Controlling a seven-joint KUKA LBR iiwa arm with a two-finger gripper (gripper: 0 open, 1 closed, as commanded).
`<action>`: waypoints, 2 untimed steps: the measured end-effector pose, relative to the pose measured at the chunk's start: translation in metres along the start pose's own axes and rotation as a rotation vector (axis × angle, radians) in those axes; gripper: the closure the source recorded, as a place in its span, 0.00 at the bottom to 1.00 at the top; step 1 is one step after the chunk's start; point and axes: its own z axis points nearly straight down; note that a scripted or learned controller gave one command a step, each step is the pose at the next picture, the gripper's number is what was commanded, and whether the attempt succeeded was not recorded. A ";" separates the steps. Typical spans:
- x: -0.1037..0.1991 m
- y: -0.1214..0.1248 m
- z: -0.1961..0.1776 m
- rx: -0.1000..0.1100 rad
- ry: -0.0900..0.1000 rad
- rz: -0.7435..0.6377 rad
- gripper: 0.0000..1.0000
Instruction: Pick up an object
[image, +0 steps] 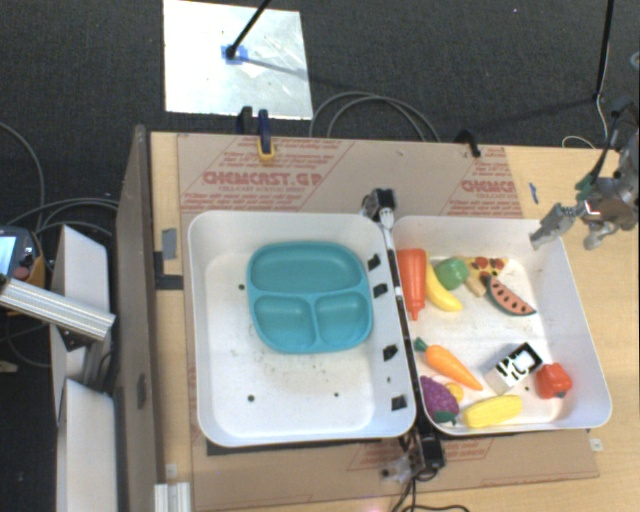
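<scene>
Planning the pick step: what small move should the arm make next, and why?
Probably swing the gripper leftward and down into the right bin. It hangs at the bin's upper right corner, clear of the toys, with the watermelon slice the nearest one to reach.

Plate (305, 298) in left bin (215, 330); toys in right bin (585, 330).

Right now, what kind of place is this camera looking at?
Probably a robotics lab test bench, not a kitchen. Two white bins sit side by side on a cardboard sheet; one holds a teal divided plate, the other plastic toy food like a carrot. Loose cables trail across dark carpet.
</scene>
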 end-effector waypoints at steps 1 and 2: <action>0.056 0.007 0.149 0.011 0.006 -0.006 0.00; -0.008 0.072 0.088 -0.011 -0.006 -0.001 0.00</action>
